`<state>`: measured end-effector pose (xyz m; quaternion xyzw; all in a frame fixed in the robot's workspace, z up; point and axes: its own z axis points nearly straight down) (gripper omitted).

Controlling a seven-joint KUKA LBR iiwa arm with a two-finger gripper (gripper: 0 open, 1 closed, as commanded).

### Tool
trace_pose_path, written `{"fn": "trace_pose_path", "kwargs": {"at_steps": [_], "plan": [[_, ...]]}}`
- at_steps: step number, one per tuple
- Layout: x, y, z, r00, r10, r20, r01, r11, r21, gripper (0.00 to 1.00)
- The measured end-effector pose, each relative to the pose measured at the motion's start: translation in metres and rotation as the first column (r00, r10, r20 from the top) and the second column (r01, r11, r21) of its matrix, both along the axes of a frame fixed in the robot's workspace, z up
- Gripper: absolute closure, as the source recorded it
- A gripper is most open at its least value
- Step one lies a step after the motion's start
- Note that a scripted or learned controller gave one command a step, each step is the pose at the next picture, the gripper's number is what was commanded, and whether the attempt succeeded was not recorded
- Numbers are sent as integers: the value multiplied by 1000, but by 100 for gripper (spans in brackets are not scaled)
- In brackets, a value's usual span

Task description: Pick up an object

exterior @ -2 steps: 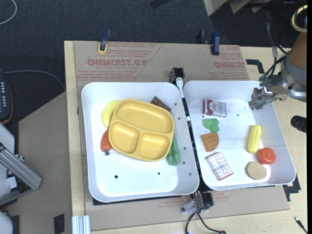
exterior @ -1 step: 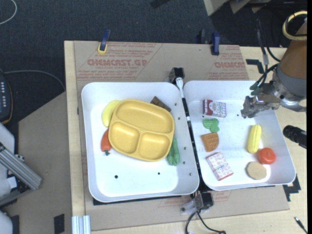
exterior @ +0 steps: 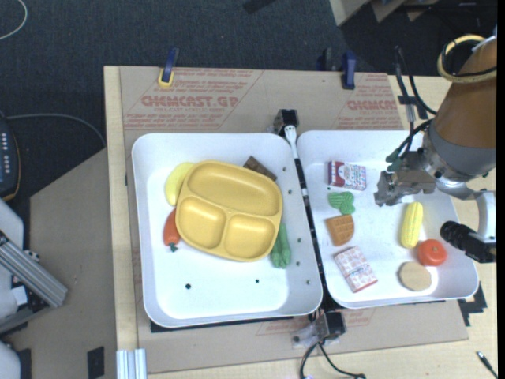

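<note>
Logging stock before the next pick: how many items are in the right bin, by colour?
Red and white: 2, a carton and a packet
Green: 1, a leafy piece
Orange: 1, a wedge
Yellow: 1, corn
Red: 1, a tomato
Tan: 1, a round cookie
Total: 7

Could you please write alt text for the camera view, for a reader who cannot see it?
A grey and orange robot arm reaches in from the right, its gripper above the right bin, near a toy corn cob, tomato and small cartons. The left bin holds a yellow divided tray lying over other toy foods.
</note>
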<state>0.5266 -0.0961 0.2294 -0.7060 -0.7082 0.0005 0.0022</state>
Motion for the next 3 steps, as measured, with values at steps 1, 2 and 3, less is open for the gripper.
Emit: {"fn": "trace_pose_path", "kwargs": {"at_steps": [1,2,3], "plan": [[-6,2,-13,1000,-4,1,4,1000,-1,100],[-14,14,-10,1000,-2,2,2,1000,-1,100],[-13,15,-9,1000,-2,4,2,1000,-2,100]]}}
